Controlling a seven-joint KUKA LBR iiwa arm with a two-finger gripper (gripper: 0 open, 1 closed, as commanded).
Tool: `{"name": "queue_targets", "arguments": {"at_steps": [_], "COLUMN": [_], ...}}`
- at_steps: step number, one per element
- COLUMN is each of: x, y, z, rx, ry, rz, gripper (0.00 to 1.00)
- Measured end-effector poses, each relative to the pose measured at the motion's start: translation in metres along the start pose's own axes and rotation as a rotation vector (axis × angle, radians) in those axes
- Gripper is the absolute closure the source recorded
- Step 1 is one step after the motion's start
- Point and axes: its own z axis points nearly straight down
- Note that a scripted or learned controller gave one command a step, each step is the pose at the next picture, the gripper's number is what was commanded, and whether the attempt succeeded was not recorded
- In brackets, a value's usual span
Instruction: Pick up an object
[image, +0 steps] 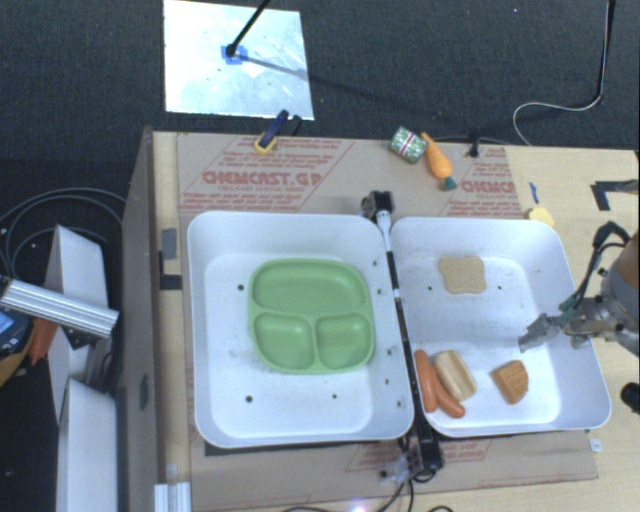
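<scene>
Two white bins (215, 300) on the desk (300, 170), one green tray (310, 315) in the left, right bin holding four foods at 6 o'clock and 12 o'clock: hot dog (443, 382), bun (456, 374), toast (511, 381), cracker (463, 274), claw (530, 338) at 3 o'clock, grip state unclear.

You see two white bins: the left bin (215, 300) and the right bin (560, 300). You count one green plate (310, 315), one hot dog (445, 380), one toast slice (462, 274) and one orange piece (511, 381).

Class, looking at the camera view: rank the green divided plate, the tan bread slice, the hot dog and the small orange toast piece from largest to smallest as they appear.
1. Green divided plate
2. Hot dog
3. Tan bread slice
4. Orange toast piece
The hot dog and bread slice look close; that order is unsure.
</scene>
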Motion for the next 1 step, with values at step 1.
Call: {"name": "queue_targets", "arguments": {"at_steps": [1], "x": [0.0077], "y": [-0.0001], "z": [0.0520], "rx": [0.001], "ry": [0.002], "rz": [-0.001], "gripper": [0.00]}}
